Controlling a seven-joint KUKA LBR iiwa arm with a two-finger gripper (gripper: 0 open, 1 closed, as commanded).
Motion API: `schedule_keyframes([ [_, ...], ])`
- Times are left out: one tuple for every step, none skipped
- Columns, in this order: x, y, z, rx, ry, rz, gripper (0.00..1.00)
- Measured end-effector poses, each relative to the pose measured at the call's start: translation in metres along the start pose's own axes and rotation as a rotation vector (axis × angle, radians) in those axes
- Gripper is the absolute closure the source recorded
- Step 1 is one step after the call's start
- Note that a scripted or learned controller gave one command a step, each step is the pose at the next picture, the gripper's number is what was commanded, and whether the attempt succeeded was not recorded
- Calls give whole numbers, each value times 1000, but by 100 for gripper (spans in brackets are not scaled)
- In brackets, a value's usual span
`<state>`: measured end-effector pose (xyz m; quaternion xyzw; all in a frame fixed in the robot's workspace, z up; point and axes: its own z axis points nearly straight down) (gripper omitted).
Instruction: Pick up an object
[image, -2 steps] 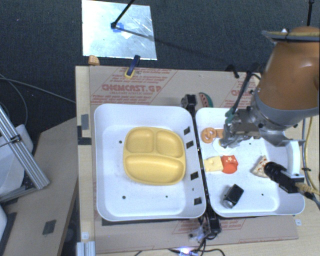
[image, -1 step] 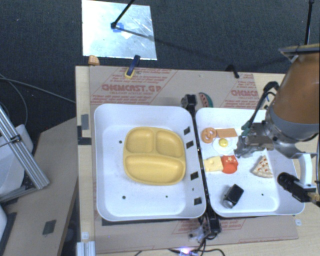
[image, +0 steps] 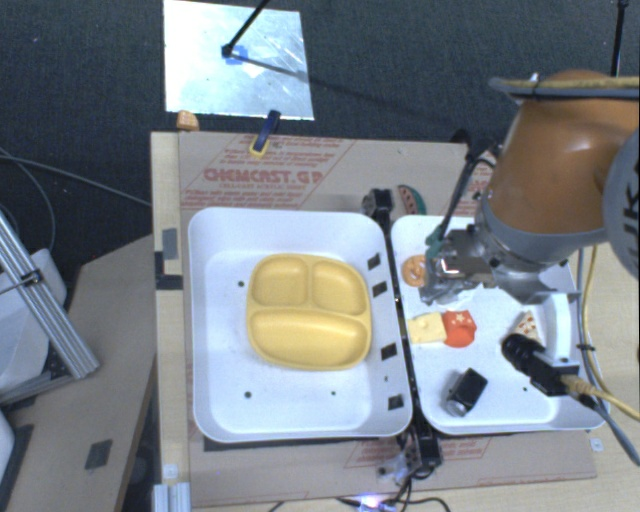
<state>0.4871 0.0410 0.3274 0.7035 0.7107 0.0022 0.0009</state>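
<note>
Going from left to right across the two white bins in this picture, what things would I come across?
yellow divided plate → small orange round piece → red piece → pale brown wedge

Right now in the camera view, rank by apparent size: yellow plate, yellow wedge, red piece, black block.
1. yellow plate, by far the largest.
2. black block and yellow wedge: they look about alike, so I'm not ranking them.
3. red piece, slightly smaller than those two.
</note>
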Motion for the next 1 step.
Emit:
schedule_keyframes([
  [5,1,-95,-8,0,4,100],
])
